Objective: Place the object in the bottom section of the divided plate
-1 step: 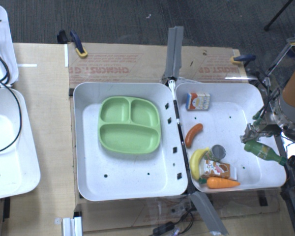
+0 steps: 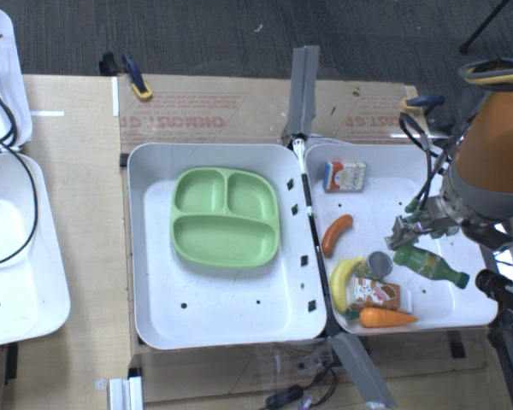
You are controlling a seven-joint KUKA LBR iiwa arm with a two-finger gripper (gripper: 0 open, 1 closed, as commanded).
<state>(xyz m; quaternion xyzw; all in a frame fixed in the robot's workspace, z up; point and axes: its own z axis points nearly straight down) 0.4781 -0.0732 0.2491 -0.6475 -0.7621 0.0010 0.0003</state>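
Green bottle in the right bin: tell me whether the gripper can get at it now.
Probably yes. The gripper hangs just above the green bottle, which lies on its side with nothing on top; the tin can sits beside its neck.

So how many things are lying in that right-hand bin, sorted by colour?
Orange or red: 2, the sausage and carrot
Yellow: 1, the banana
Green: 1, the bottle
Grey: 1, the can
Printed packets: 2, the small carton and snack pack
Total: 7

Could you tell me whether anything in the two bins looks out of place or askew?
Nothing looks spilled or damaged. The green bottle lies on its side in the right bin; the divided plate sits flat.
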